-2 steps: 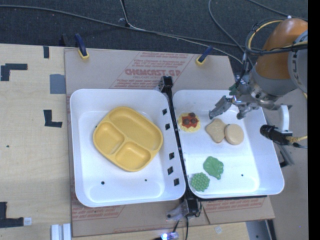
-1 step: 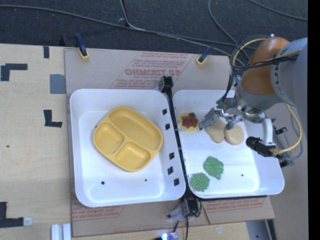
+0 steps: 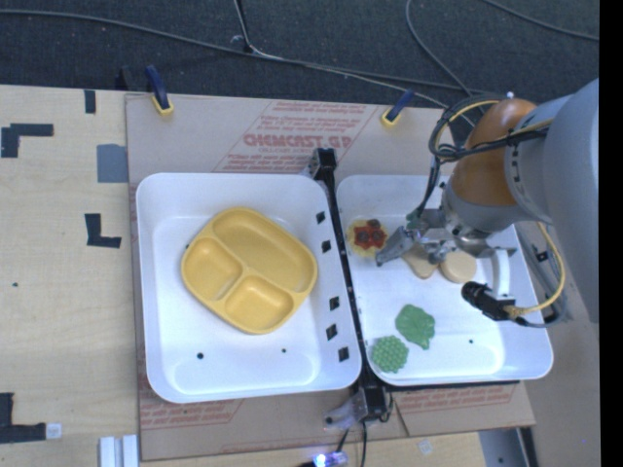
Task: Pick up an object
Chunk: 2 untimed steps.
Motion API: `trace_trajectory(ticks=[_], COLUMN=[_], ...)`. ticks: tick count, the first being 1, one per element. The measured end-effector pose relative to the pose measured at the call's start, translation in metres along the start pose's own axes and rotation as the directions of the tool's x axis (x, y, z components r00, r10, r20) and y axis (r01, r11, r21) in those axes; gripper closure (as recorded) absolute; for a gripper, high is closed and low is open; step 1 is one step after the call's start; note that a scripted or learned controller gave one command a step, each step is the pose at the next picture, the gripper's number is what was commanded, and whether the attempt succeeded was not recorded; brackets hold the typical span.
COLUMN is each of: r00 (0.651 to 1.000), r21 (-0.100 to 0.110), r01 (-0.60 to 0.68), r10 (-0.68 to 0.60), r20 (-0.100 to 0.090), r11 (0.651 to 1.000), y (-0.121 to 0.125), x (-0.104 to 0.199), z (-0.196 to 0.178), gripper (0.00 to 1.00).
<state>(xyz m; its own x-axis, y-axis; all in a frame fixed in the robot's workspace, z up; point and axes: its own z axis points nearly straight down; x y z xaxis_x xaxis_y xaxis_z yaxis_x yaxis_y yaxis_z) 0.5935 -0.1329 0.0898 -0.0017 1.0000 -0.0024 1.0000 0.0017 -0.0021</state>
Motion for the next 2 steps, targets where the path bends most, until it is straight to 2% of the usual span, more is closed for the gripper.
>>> trace_trajectory(ticks=[1,2], r00=[1.000,1.000], r21=[-0.005,-0.005], r01=[0.001,0.000], r10=[-0.001,0.000], r20=[0.002,-0.002], r11=[1.000,1.000], y=[0.002,0.001], x=[-0.001,-0.002], z=[-0.013,-0.075], gripper=[1.00,1.00])
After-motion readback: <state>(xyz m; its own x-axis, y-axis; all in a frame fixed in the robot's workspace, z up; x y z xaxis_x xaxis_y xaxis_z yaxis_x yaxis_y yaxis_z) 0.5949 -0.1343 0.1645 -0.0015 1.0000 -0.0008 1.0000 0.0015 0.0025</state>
